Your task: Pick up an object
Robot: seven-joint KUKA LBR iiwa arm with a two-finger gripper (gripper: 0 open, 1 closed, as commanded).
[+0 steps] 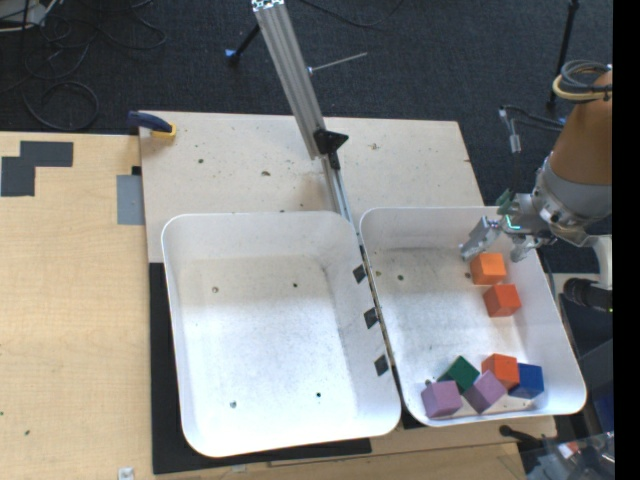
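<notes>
Gripping an orange cube (pixel 489 267), tool (pixel 497 246) fingers closed around it, raised over the right bin (pixel 420 238), red cube (pixel 502 299) beneath.

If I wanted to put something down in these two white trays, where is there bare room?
The left bin has a bare floor from wall to wall. In the right bin, the half beside the divider is free. It is crowded by the gripper, around two orange blocks, and in the near corner, around the purple blocks.

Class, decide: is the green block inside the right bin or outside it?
Inside. The green block lies within the right bin's white rim, near its front edge among other blocks.
</notes>
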